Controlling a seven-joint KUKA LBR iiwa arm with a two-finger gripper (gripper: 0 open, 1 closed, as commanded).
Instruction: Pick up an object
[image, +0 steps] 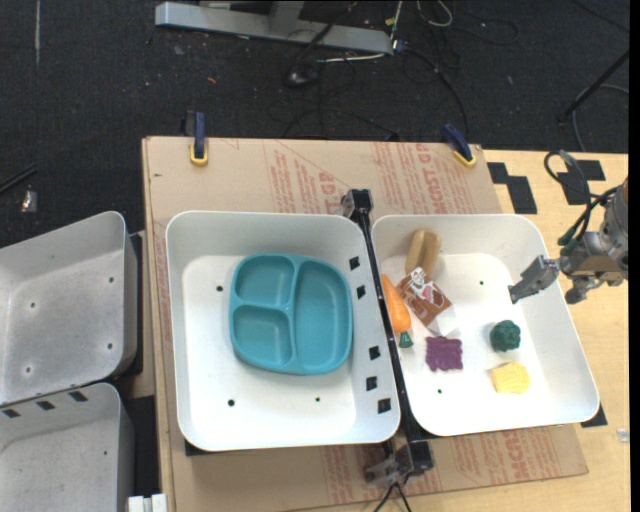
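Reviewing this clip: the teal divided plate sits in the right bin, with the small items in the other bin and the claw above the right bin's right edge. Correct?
Not quite. The camera view shows the teal divided plate in the left bin. The small items, such as the yellow block and purple piece, lie in the right bin, and the claw is above that bin's right edge.

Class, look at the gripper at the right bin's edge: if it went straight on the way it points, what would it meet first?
Probably the bare white floor of the right bin, short of the brown packet; the gripper points left and downward, though depth is unclear.
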